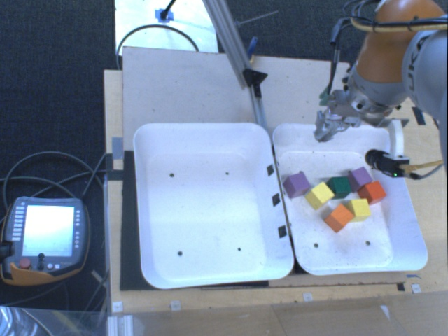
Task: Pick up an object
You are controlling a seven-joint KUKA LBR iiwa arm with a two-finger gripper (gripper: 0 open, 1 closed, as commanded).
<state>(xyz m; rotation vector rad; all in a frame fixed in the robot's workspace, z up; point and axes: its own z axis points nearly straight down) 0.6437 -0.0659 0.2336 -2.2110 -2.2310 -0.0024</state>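
Observation:
My gripper [326, 133] hangs over the back edge of the right bin [392, 257], with nothing seen between its fingers. Below and to the right of it lie several small blocks in the right bin: a purple block [296, 184], a yellow block [320, 194], a dark green block [341, 185], a second purple block [360, 178], an orange-red block [373, 192], a smaller yellow block [360, 208] and an orange block [339, 218]. They cluster near the bin's middle, apart from the gripper.
The left bin [203, 257] sits beside the right one, with a dark divider between them. A metal pole [231, 33] slants across the board behind the bins. A teach pendant [45, 240] lies on the floor at left.

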